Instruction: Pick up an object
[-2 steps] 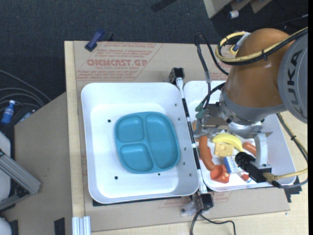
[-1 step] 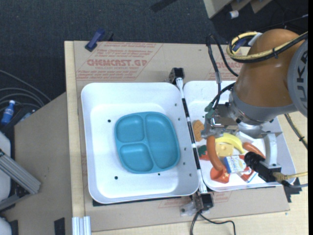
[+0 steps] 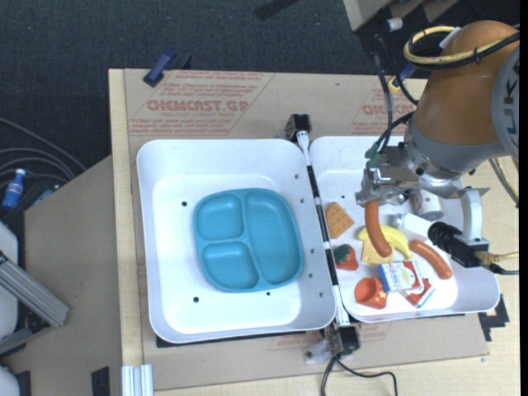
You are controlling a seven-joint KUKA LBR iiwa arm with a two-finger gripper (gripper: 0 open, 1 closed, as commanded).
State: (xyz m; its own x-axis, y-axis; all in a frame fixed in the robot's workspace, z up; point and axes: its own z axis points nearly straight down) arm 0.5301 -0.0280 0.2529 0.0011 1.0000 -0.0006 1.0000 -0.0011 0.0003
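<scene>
My gripper [image 3: 376, 198] hangs over the middle of the right bin [image 3: 351, 151], with the grey and orange arm behind it. An orange-red sausage [image 3: 377, 231] hangs from between its fingers, its top end pinched there and its lower end in front of a yellow banana [image 3: 398, 241]. Below lie a second sausage [image 3: 431, 258], a red cup [image 3: 370, 292], a small red, white and blue box [image 3: 403, 277], a red fruit with a green top [image 3: 345, 258] and a tan cracker [image 3: 338, 218].
The left bin [image 3: 165, 180] holds a blue divided plate [image 3: 247, 239]. A black clamp strip [image 3: 316, 200] joins the two bins. A black part of the arm [image 3: 450, 242] overhangs the right bin's right side. Cables [image 3: 388, 64] run behind the arm.
</scene>
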